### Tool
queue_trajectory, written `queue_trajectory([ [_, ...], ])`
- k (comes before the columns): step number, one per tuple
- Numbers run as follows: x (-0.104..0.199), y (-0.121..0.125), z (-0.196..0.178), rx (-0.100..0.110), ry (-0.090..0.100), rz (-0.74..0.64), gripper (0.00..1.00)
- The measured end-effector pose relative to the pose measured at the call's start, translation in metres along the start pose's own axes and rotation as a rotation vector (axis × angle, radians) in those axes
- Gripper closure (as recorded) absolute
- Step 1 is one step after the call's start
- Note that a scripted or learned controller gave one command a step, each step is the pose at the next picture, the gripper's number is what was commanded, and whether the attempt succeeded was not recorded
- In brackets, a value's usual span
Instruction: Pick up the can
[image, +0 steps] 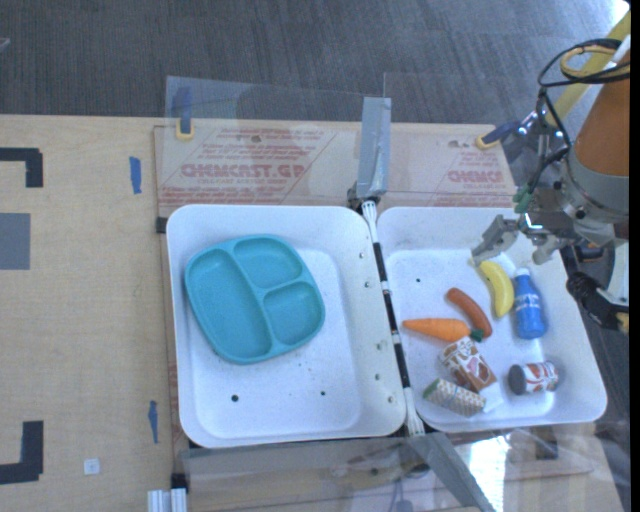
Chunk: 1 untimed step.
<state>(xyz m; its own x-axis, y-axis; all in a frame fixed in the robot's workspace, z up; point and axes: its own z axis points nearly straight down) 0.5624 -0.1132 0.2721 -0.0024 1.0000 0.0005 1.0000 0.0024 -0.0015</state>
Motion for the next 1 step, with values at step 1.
queue_trajectory([
  [1, -0.0338, -0.0467, 0.1845, -0.009, -0.001, -0.077, 0.00],
])
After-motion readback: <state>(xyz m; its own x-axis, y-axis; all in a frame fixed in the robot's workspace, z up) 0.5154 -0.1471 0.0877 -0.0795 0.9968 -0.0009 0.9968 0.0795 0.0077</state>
